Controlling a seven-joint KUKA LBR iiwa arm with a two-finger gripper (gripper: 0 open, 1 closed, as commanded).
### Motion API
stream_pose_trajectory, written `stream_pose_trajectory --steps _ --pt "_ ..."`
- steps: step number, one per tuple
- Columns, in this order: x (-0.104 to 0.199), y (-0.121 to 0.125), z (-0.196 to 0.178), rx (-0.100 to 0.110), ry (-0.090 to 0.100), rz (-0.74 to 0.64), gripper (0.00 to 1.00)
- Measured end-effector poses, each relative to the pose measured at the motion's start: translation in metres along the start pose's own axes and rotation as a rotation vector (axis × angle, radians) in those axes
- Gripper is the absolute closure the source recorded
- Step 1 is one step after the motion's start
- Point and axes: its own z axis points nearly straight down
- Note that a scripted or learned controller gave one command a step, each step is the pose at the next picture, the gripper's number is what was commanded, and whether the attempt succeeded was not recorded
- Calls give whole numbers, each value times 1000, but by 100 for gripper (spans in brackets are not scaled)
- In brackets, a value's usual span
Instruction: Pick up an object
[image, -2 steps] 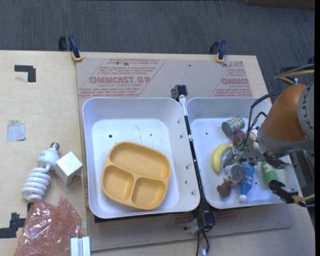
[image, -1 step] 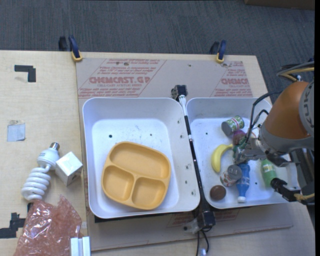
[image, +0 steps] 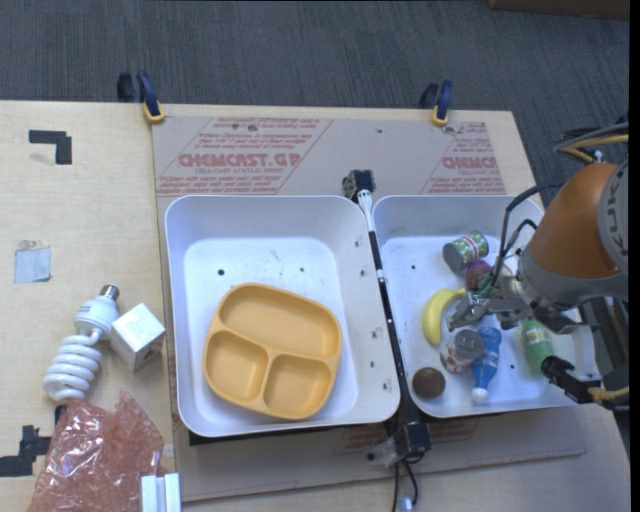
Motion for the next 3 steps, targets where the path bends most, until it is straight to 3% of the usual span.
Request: stream_pose_trajectory --steps 1,2,3 --pt "28 -48 10 2 1 0 0" --pt "27 -46 0 -1 0 1 100" --pt "20 -47 -59 0 0 -1 100"
